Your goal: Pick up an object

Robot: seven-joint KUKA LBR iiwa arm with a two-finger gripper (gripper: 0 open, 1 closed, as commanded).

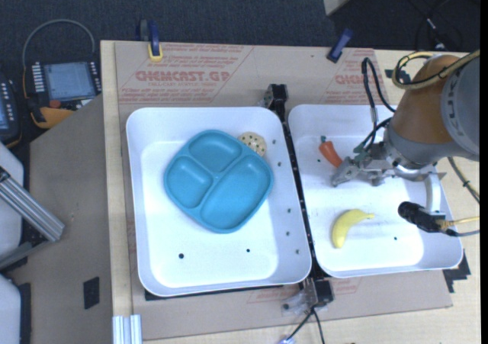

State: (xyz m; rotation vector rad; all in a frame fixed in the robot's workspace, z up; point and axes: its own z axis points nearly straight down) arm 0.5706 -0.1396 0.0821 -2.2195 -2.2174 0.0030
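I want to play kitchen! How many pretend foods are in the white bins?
3. A cookie peeks from behind the blue plate in the left bin. A carrot and a banana lie in the right bin. The plate might hide more.

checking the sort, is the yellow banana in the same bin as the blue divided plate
No, the yellow banana lies in the right white bin, while the blue divided plate sits in the left white bin.
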